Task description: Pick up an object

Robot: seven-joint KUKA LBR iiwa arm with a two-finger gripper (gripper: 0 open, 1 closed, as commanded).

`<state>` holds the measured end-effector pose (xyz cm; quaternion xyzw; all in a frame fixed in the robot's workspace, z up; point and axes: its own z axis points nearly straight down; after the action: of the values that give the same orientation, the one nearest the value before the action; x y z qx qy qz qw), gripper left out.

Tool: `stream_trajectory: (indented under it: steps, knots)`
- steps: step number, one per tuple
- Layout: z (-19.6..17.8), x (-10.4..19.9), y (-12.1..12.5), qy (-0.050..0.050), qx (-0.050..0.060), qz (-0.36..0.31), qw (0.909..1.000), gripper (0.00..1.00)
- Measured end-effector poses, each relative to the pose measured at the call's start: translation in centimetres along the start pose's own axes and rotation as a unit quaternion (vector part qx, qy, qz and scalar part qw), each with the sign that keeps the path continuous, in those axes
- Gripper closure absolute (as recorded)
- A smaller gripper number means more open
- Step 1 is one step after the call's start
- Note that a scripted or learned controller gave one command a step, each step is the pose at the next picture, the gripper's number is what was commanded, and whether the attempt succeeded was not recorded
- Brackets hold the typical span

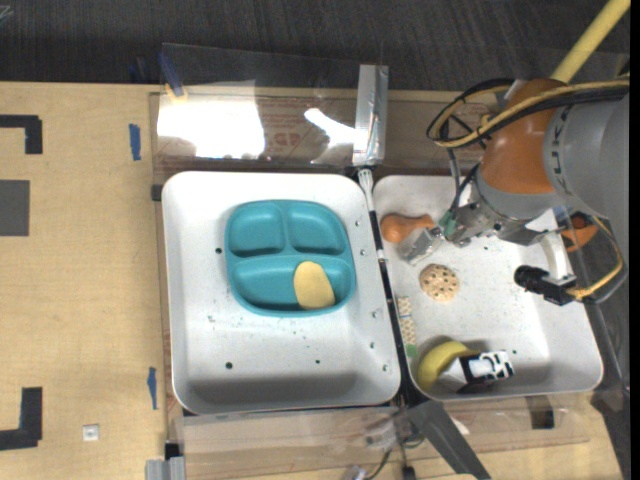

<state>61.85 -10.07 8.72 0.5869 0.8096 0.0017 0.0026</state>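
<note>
The arm's jaws, spread state unclear, sit beside the orange toy; they should centre over it before closing.

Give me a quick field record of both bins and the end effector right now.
left bin: teal divided plate, yellow oval piece in its lower compartment
right bin: orange item, round cookie, yellow banana-like item, small black-and-white object
end effector: low over right bin's upper left, right beside the orange item
grasp: not confirmed
</note>
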Motion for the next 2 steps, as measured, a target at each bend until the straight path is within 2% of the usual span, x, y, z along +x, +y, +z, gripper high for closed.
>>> stream_trajectory:
  steps: [1,2]
  knots:
    - [-0.1,1.7,-5.5,0.000,0.000,0.078,0.9969,0.00]
    - [-1.2,1.6,-5.3,-0.001,-0.002,0.079,0.9969,1.00]
